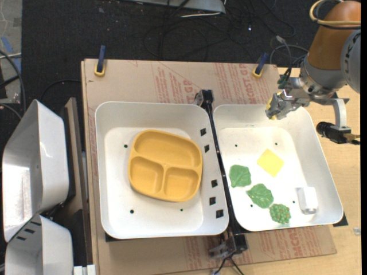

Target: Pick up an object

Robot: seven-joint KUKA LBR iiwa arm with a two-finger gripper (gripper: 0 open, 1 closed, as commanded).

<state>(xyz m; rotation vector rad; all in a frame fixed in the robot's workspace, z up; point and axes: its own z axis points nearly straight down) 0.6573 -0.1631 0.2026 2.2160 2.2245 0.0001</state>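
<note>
The right bin (321,153) holds a flat yellow square (270,162), two green leaf-shaped pieces (240,176) (261,195), a bumpy green broccoli piece (280,213) and a small white block (307,199). My gripper (277,109) hangs over the bin's far rim, well behind the yellow square and apart from every object. Nothing shows between its fingers. The grey arm with its orange band (338,27) reaches in from the upper right.
The left bin (109,153) contains a yellow divided tray (165,165). A black divider strip (215,159) runs between the bins. Blue-and-yellow clamps (101,62) (261,65) hold the cardboard sheet at the back. White tubs (31,159) stand at the far left.
</note>
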